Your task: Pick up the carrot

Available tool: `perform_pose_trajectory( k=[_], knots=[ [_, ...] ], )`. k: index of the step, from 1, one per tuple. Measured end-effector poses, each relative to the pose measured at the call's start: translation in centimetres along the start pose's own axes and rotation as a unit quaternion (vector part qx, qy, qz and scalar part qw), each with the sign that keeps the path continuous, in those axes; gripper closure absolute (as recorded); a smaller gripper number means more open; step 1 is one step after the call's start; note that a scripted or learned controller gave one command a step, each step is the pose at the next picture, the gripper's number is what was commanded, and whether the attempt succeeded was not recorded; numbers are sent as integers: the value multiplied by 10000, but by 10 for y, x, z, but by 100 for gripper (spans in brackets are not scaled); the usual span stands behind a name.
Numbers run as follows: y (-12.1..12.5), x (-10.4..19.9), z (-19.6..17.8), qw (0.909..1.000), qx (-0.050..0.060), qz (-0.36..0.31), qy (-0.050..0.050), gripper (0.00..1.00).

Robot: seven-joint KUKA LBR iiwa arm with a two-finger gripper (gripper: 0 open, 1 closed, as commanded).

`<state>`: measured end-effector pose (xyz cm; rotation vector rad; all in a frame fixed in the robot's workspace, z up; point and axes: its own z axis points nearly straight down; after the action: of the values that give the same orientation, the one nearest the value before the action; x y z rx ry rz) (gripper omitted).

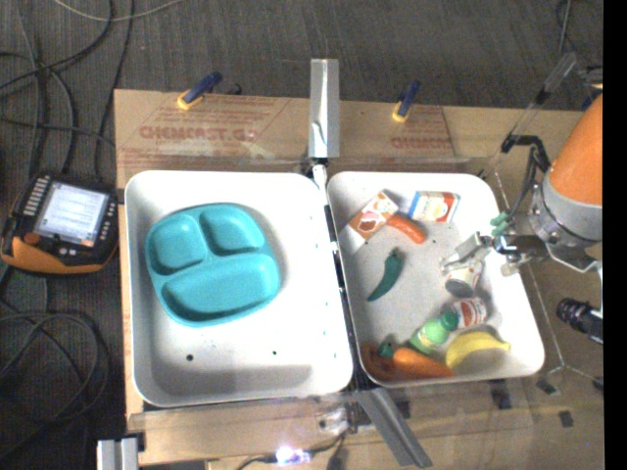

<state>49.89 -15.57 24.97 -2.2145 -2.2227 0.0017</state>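
The carrot [419, 361] lies well below the fingers [468, 254], at the right bin's [509, 360] near edge, touching the banana [477, 348]. The gripper [477, 252] hangs over the bin, holding nothing; how wide it is open I cannot tell. This looks like the approach step: next it must travel toward the carrot and descend.

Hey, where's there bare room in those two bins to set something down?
Left bin: bare floor in front of the teal plate. Right bin: open patch between the green pepper and the gripper. Crowded near the carrot and banana.
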Motion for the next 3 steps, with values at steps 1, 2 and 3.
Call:
perform_pose_trajectory(
  k=[1, 2, 3],
  knots=[
    [-7, 52, 17, 9962, -4, -874, -5, 0],
    [-14, 61, 54, 9560, -10, -2934, -3, 0],
    [-12, 62, 46, 9558, -18, -2941, 8, 100]
  ],
)
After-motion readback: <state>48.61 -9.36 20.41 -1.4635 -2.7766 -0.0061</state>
